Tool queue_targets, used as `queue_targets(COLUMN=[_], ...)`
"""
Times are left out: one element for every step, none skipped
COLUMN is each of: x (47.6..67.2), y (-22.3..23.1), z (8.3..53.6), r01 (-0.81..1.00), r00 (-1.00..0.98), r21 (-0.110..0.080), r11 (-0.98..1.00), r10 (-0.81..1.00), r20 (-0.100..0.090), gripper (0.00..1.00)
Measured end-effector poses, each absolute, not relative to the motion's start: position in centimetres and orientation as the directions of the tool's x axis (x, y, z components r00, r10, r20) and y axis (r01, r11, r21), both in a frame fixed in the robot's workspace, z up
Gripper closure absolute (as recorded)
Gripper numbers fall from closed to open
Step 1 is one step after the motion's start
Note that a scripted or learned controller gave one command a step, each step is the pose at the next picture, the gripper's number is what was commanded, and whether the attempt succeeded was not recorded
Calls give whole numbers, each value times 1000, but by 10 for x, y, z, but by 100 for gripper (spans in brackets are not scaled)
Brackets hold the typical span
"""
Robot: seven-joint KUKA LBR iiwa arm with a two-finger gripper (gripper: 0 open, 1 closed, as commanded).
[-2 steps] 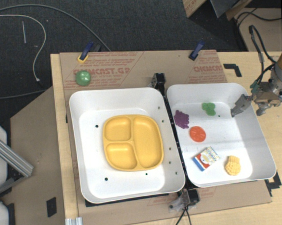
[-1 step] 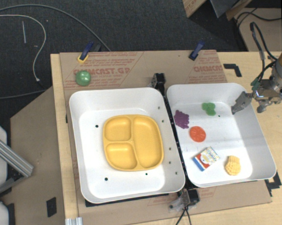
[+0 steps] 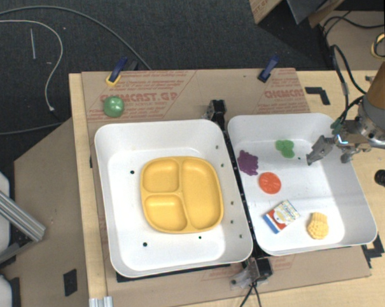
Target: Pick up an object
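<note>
The tool hangs empty, jaws apart, at frame right. The nearby green toy looks light and stiff; grip its sides.

Green ball on cardboard

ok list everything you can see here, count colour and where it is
left bin: 1, white, left half of the bench
right bin: 1, white, right half of the bench
divided plate: 1, yellow, three sections, middle of the left bin
purple toy: 1, purple, right bin near its left wall
green toy: 1, green, right bin, upper part
round toy: 1, orange-red, right bin, below the purple toy
small carton: 1, white with red and blue, right bin, lower middle
yellow toy: 1, yellow, right bin, lower right
ball: 1, green, on the cardboard above the left bin
clamps: 2, blue, cardboard's top edge
hand: 1, grey, over the right bin's upper right
</note>
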State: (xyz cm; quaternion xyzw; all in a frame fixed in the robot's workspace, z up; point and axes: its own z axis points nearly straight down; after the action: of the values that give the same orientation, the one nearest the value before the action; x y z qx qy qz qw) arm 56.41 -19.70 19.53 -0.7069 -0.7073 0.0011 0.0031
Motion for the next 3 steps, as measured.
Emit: queue_targets(x=[562,561,563], y=[-201,-200,-200], z=[136,84,98], r01=[1000,1000,1000], r00=[0,0,0], r21=[-4,-5,0], r11=[0,0,0], r10=[1000,1000,1000], r20=[2,3,2], gripper=[0,0,100])
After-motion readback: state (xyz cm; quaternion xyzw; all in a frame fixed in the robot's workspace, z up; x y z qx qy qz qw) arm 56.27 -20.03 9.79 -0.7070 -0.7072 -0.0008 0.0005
